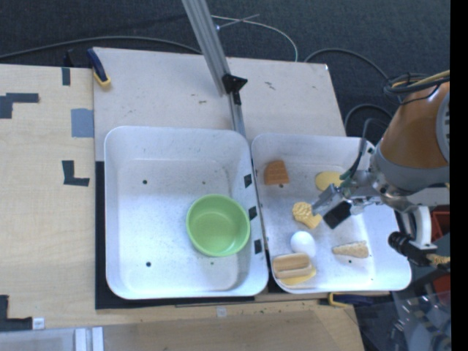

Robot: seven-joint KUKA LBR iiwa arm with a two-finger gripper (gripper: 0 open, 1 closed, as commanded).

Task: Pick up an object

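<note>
In the right bin point(380, 276) lie a brown bread slice point(276, 172), a round yellow piece point(327, 179), a ridged yellow piece point(305, 214), a white egg point(302, 243), a hot dog bun point(294, 268) and a sandwich wedge point(352, 251). My gripper point(327, 208) hangs low over the middle of this bin, just right of the ridged yellow piece. It is open, one grey finger point(325, 197) and one black finger point(337, 215) spread apart with nothing between them.
The left bin point(131, 159) holds a green bowl point(217, 225) near its right wall. A metal pole point(208, 35) slants down to the gap between the bins. Cables point(322, 53) lie on the dark floor behind the bench.
</note>
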